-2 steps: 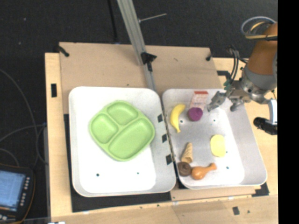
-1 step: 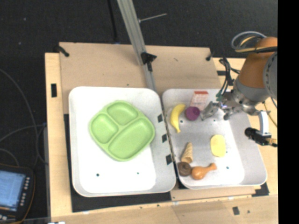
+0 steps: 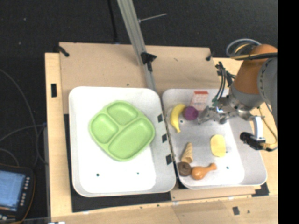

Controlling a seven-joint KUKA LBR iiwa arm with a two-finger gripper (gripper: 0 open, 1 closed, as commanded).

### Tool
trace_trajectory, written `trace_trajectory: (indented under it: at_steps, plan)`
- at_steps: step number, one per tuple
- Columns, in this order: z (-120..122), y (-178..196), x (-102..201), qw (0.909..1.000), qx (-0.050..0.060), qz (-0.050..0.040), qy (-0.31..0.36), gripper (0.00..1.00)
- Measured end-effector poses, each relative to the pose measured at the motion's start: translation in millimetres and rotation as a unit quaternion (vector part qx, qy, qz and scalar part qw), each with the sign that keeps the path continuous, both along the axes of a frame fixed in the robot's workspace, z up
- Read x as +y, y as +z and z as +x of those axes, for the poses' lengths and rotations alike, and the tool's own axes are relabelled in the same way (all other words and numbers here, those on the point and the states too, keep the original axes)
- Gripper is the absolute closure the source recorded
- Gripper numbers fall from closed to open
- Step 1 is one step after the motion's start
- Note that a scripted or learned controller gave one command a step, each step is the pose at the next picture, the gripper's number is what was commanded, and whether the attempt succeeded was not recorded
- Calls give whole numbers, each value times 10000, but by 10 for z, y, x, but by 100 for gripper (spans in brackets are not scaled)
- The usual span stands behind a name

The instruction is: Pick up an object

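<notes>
The right bin holds a yellow banana, a purple ball, a red-and-white packet, a yellow lemon-like piece, an ice cream cone with a brown scoop, and an orange drumstick. My gripper hangs over the upper middle of this bin, just right of the purple ball and below the packet. I see nothing held in it.
The left bin carries a green divided plate. A metal pole slants down from the top to the gap between the bins. The arm's orange band sits over the right bin's far right corner.
</notes>
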State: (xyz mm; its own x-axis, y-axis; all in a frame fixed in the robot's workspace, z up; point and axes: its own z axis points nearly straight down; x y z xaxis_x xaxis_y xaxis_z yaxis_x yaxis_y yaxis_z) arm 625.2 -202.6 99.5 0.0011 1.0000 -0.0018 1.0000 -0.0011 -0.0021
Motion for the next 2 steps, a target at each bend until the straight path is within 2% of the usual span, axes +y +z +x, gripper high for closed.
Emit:
trace_trajectory:
  at_steps: [1,2]
  plan:
    - [17,139,-11,10000,-32,-8,-6,100]
    - [34,796,-25,10000,-52,-7,8,100]
